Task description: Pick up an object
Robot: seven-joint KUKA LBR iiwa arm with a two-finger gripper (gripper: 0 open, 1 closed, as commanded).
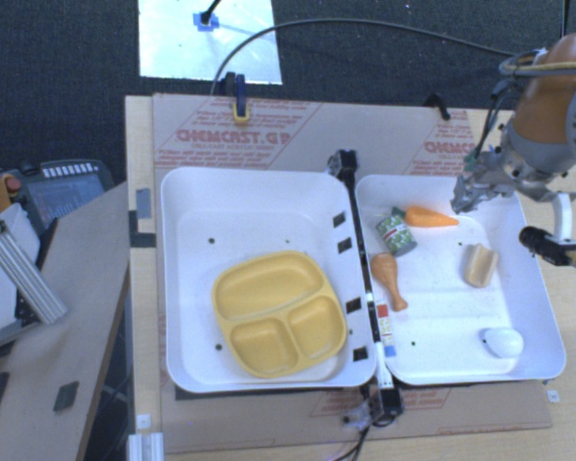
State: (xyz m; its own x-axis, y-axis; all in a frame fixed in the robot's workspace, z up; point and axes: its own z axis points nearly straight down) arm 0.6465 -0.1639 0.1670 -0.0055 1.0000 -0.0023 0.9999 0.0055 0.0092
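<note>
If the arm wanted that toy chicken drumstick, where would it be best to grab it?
Probably across the thin bone end of the drumstick, coming straight down from above. It lies flat and alone on the right bin, its fat end toward the green can, so the narrow shaft suits the tool best.

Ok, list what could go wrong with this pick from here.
1. The hand hovers just right of the carrot, near the right bin's back wall; coming down there it may clip the carrot's tip and push it away.
2. The green can touches the carrot's other end, so a nudge could shift both.
3. The carrot is tapered and may slip out of a grasp.
</note>
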